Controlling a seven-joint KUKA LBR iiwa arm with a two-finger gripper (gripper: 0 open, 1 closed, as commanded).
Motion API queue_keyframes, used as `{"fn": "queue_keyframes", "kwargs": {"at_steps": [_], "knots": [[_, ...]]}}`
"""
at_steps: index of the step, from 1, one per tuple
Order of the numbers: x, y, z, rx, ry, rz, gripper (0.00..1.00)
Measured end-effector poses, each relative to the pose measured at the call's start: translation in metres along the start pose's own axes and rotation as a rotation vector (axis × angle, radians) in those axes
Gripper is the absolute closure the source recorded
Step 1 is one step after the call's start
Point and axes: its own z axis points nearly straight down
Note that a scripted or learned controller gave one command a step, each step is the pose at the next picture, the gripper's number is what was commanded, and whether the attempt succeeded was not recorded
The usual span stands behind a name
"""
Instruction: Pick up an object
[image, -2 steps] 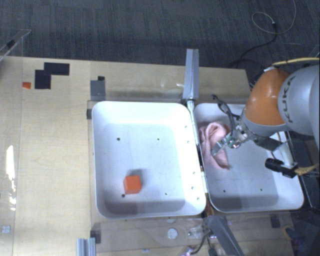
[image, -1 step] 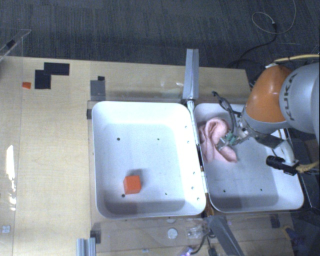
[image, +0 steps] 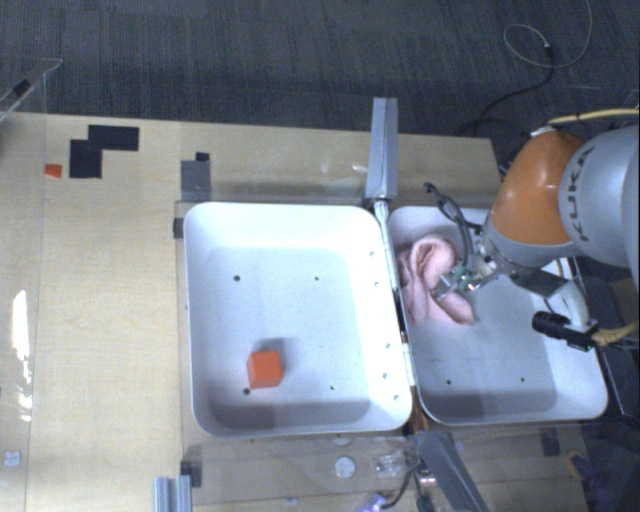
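From above, the gripper (image: 452, 287) sits low in the right bin (image: 520, 400), right against a crumpled pink cloth (image: 428, 275) that lies toward the bin's ten o'clock corner; whether its fingers are apart or together cannot be told. In the left bin (image: 300, 240), an orange block (image: 265, 369) rests toward seven o'clock.

Arm (image: 560, 200) reaches in from right, wrist lowered.
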Motion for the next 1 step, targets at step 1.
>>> {"fn": "queue_keyframes", "kwargs": {"at_steps": [1], "knots": [[0.0000,0.0000,0.0000,0.000,0.000,0.000,0.00]]}}
